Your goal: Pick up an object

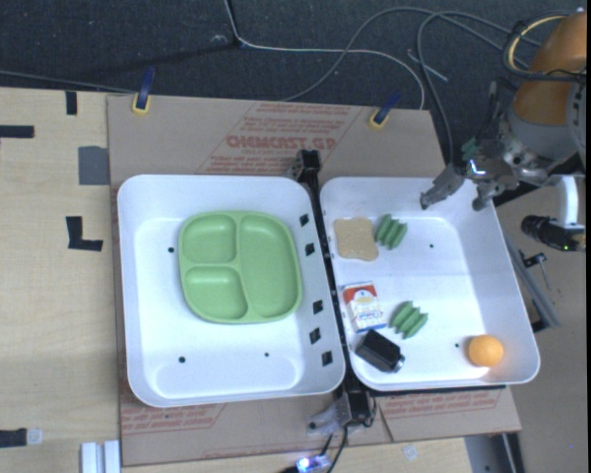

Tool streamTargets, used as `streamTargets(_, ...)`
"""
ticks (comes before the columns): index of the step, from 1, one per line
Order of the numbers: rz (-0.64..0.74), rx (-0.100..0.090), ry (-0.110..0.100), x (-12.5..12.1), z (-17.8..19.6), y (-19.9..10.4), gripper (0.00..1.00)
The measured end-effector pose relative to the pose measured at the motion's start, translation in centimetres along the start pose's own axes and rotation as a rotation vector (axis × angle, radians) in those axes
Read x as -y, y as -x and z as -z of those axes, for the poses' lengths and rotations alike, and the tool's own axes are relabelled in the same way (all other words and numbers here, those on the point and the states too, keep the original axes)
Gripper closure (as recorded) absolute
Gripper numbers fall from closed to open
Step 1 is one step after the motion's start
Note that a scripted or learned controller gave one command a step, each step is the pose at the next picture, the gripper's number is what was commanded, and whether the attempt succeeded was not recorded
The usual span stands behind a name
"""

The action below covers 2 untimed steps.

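Camera view: gripper (pixel 460 192), fingers spread apart, hangs above the right bin's (pixel 492 294) far edge, green pickle (pixel 390 232) nearby.

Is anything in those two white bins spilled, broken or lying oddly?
Nothing stands out. The green divided plate lies flat in the left bin. The tan slice, two green pieces, small packet, black item and orange ball lie loose and separate in the right bin.

Tabletop (pixel 39 294): pale wood, black tape marks.
Cardboard sheet (pixel 276 136): flat on tabletop, clipped at far edge.
Left bin (pixel 148 363): on cardboard.
Right bin (pixel 502 294): beside it, touching.
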<state>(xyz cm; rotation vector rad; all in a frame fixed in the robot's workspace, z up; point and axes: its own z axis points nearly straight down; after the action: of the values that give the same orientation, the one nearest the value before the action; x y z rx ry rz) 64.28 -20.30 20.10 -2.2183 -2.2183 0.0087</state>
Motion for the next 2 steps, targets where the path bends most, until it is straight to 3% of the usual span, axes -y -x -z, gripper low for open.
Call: streamTargets(2,0.001,0.002,0.004,0.4,-10.8,-0.7,0.0)
